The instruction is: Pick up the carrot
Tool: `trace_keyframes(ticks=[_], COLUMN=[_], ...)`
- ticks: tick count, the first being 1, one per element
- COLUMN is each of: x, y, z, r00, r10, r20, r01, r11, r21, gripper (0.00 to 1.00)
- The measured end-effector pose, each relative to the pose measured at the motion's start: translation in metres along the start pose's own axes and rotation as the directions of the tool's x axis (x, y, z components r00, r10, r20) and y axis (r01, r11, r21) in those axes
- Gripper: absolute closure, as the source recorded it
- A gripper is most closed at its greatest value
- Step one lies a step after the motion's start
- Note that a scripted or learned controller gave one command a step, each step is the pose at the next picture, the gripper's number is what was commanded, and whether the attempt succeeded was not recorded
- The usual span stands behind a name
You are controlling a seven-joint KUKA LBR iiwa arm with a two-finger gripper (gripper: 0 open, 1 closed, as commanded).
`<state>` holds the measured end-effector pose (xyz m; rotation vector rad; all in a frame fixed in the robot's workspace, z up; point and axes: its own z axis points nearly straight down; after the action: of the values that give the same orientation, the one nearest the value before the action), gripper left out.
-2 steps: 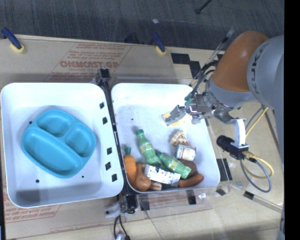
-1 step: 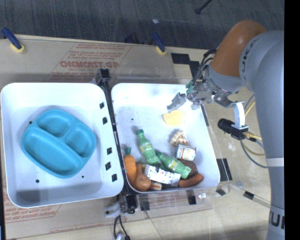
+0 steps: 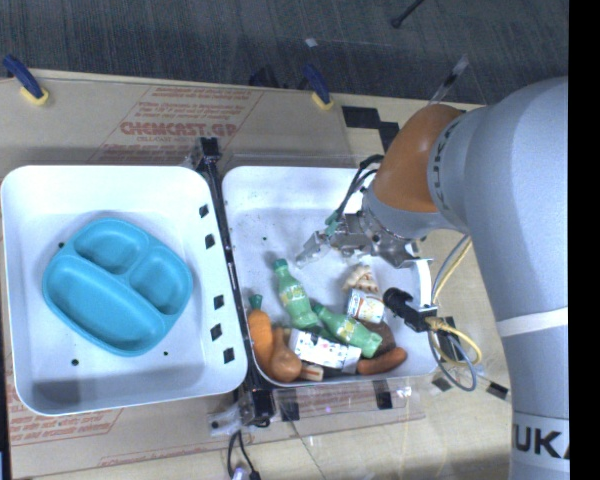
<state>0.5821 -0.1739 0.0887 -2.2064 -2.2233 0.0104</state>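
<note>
The carrot (image 3: 260,334) is a short orange piece lying at the lower left of the right bin (image 3: 270,193), close to the wall between the two bins. A brownish round item (image 3: 286,366) touches its lower end. My gripper (image 3: 318,245) hangs over the middle of the right bin, up and to the right of the carrot and well apart from it. Nothing shows in its grasp. The grey wrist with its orange band (image 3: 412,168) covers the bin's right part.
Beside the carrot lie two green bottles (image 3: 293,294) (image 3: 349,330), a white carton (image 3: 320,349), a small can (image 3: 366,307), a beige item (image 3: 362,277) and an orange-brown sausage shape (image 3: 382,361). The left bin (image 3: 40,193) holds a blue divided plate (image 3: 116,284).
</note>
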Motion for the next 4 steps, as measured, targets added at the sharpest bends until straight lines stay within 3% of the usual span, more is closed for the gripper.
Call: trace_keyframes(ticks=[1, 2, 3, 4], x=[0.064, -0.017, 0.069, 0.093], y=[0.033, 0.033, -0.015, 0.044], z=[-0.089, -0.100, 0.001, -0.109], r00=[0.997, 0.988, 0.997, 1.000], r10=[-0.082, -0.153, -0.074, 0.012], r20=[0.002, 0.009, -0.004, 0.000], r01=[0.082, 0.153, 0.074, -0.012], r11=[0.997, 0.988, 0.997, 1.000], r21=[-0.015, -0.008, 0.001, -0.017], gripper=[0.00, 0.00, 0.00, 0.00])
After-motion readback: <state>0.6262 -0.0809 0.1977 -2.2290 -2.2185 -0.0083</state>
